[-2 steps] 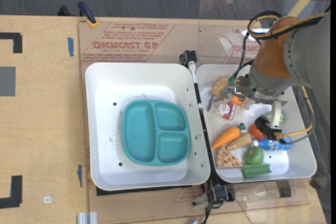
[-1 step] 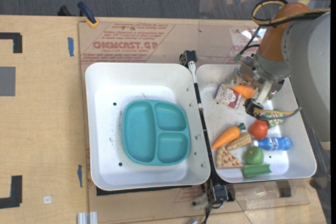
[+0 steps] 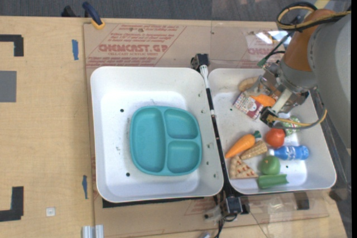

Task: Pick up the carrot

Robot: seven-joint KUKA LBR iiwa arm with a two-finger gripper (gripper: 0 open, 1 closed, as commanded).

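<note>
Viewing from the camera view: spotting the carrot [image 3: 241, 145] lying in the right bin [image 3: 223, 92] near its left wall, long axis slanting from tip at lower left to green top at upper right (tomato [image 3: 274, 137] just beyond the top). Placing the gripper [image 3: 277, 98] up and right of it, well apart; failing to tell whether open or closed.

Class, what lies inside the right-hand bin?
A carrot, red tomato, blue bottle, green fruit, latticed wedge, snack packet and more. The arm covers the bin's far right corner, so anything there is hidden.
</note>
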